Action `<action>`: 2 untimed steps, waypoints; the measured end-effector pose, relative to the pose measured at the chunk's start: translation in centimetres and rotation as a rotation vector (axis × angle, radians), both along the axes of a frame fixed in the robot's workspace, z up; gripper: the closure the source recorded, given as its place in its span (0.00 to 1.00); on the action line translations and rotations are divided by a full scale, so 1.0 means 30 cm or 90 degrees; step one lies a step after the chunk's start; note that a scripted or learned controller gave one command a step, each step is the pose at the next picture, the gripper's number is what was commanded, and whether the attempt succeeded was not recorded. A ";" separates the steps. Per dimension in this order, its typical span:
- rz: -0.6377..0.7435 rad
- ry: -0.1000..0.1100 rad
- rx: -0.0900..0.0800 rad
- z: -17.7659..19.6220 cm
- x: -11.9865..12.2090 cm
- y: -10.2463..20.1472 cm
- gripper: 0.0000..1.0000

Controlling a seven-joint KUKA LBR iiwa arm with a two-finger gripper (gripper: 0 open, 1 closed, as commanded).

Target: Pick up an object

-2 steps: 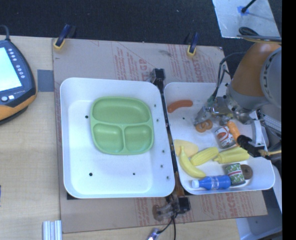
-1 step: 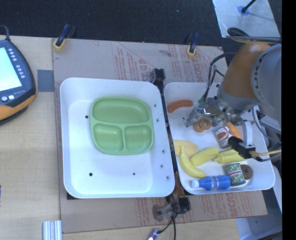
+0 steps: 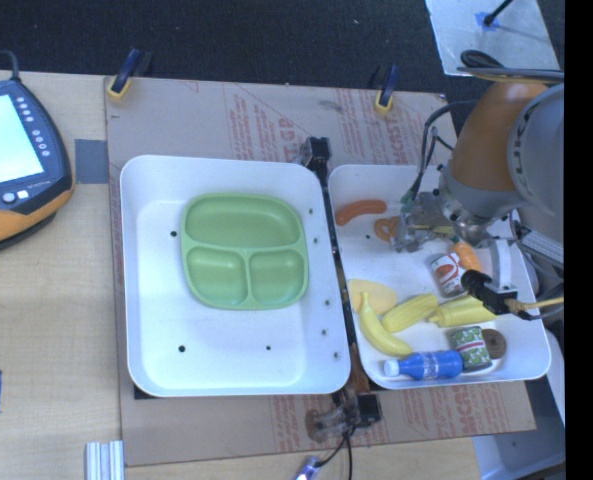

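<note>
The gripper [image 3: 408,230] sits low in the right bin [image 3: 368,183] beside the sausage [image 3: 361,210], positioned for grasping; finger state cannot be determined.

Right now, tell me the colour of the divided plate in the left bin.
Light green. The divided plate shows best in the camera view.

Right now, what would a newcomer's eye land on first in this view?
Probably the green divided plate, lying alone in the left bin. Next, the clutter in the right bin: a banana, a blue-capped bottle and an orange sausage near the far rim. The arm's hand is low over that bin's far side.
</note>
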State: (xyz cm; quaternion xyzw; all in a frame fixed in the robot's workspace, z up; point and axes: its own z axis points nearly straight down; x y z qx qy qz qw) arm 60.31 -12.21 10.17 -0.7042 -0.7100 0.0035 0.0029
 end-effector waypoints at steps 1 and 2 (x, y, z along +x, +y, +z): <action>0.000 0.000 0.000 0.000 0.000 0.000 0.00; -0.003 -0.005 0.000 0.393 0.052 -0.119 0.00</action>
